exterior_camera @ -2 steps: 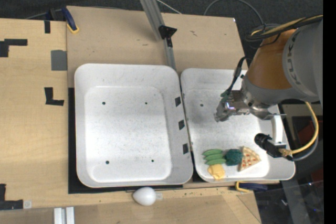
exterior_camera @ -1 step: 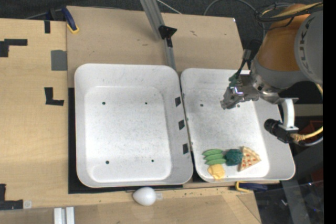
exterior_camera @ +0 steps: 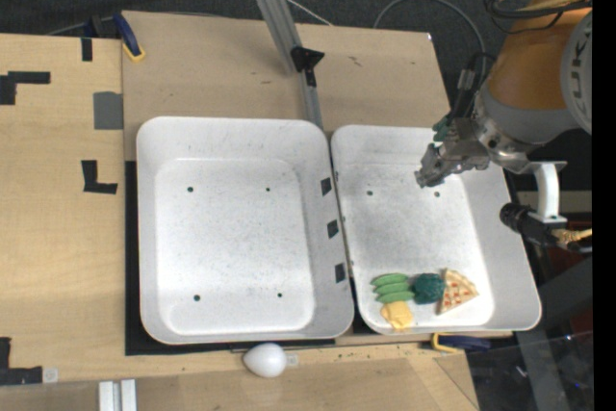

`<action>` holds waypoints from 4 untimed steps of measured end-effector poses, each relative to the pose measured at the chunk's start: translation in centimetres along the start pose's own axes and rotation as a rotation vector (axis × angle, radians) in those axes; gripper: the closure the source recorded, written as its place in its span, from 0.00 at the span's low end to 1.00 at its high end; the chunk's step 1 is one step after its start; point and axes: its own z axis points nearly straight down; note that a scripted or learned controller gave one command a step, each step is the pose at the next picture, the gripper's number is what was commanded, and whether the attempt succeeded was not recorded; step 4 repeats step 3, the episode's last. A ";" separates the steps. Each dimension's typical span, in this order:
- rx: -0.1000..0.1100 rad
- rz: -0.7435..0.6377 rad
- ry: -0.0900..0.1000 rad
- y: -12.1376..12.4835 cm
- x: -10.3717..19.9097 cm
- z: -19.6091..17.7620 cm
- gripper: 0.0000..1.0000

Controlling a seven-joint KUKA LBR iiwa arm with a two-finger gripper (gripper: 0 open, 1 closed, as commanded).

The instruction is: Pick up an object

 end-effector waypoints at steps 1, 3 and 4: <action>0.005 -0.004 0.001 1.6 5.0 1.7 1.00; 0.003 -0.005 0.002 3.9 14.8 1.2 1.00; 0.003 -0.005 0.002 3.9 14.8 1.2 1.00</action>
